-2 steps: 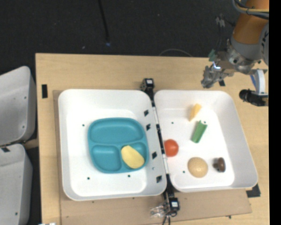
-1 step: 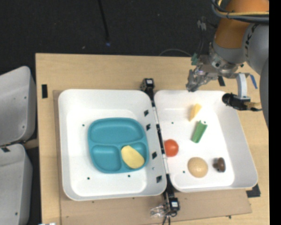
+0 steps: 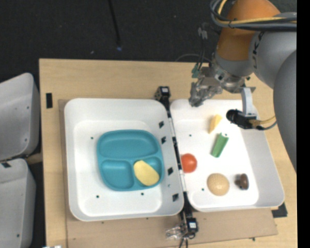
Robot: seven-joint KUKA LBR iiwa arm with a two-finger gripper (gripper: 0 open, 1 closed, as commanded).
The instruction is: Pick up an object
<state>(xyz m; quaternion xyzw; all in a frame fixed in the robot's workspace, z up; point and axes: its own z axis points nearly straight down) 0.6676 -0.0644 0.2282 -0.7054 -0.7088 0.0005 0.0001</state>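
Note:
My gripper (image 3: 197,98) hangs over the far left corner of the right bin (image 3: 258,154), with nothing seen between its fingers. In that bin lie a small yellow wedge (image 3: 215,123), a green cylinder (image 3: 219,144), a red tomato (image 3: 188,163), a tan round piece (image 3: 218,184) and a small dark brown piece (image 3: 242,181). The yellow wedge is the nearest of them, a little to the right of the gripper and nearer the camera. The left bin (image 3: 82,138) holds a blue divided tray (image 3: 119,154) with a yellow lemon-like piece (image 3: 146,172) in its front right compartment.
The grey arm with its orange band (image 3: 243,30) reaches in from the upper right, above the right bin's far edge. A black clip (image 3: 163,93) sits at the far end of the seam between the bins. The wooden bench (image 3: 119,71) borders both bins.

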